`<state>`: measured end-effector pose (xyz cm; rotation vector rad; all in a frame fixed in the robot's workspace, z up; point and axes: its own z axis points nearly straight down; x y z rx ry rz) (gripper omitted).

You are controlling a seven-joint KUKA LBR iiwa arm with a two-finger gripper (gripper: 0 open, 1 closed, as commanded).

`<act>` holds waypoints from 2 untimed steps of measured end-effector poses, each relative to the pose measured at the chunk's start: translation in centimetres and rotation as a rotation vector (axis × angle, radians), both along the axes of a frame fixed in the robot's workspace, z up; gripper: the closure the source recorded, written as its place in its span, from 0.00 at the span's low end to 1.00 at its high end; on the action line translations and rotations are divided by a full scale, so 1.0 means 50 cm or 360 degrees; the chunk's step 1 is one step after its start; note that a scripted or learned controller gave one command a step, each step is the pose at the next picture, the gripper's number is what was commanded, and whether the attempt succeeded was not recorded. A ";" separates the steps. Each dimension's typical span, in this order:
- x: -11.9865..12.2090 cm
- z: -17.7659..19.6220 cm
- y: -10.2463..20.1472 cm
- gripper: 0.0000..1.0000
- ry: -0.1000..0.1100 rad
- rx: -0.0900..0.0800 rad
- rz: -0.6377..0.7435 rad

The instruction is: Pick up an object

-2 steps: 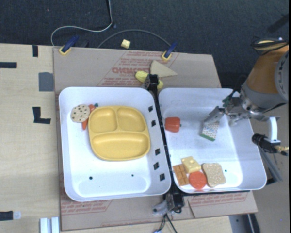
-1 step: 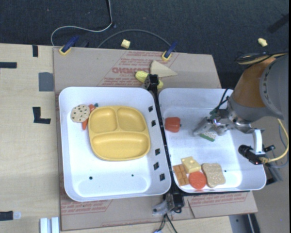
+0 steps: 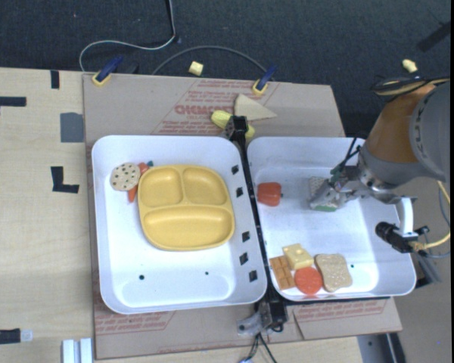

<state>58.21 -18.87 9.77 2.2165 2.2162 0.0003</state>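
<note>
Camera view: gripper mid right bin

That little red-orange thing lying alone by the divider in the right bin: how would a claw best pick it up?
Grip the red-orange piece across its rounded middle, coming straight down from above. It lies low on the right bin floor with bare white on three sides, but the divider sits close on the left. So one finger toward the far wall and one toward the near wall looks safest.
</note>
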 end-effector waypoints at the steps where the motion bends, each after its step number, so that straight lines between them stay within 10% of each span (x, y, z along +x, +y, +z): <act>1: 0.048 -0.019 0.121 1.00 0.0007 0.0000 -0.0005; 2: -0.032 0.184 0.220 1.00 0.0003 0.0011 0.0007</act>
